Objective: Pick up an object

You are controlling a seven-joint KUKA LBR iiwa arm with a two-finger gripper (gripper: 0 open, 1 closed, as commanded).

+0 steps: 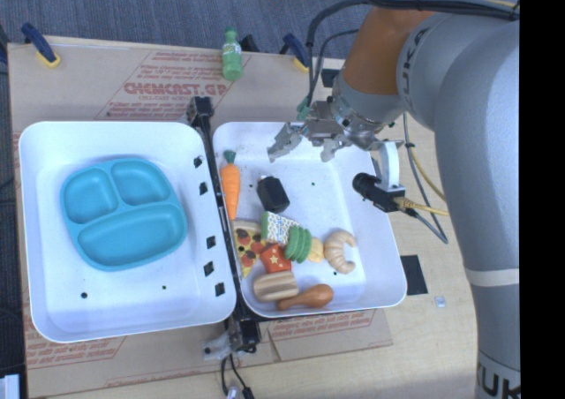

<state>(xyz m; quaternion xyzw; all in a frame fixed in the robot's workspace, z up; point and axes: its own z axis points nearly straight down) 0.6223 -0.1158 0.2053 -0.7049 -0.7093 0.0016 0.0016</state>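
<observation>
The right bin [375, 238] holds several toy foods: an orange carrot [229, 190] along its left wall, a black block [272, 194], a pizza slice [247, 244], a green and white wedge [278, 227], a red strawberry [274, 258], a croissant [340, 250], a hot dog [274, 284] and a brown drumstick [305, 297]. My gripper [305, 146] hangs over the back part of this bin, above and to the right of the black block. It is open, its fingers spread, with nothing between them.
The left bin [35, 159] bears a blue divided plate [124, 210]. A green bottle [231, 55] stands on the cardboard behind the bins. Blue clamps [40, 42] grip the bench's back edge. The arm's grey body [468, 124] fills the right side.
</observation>
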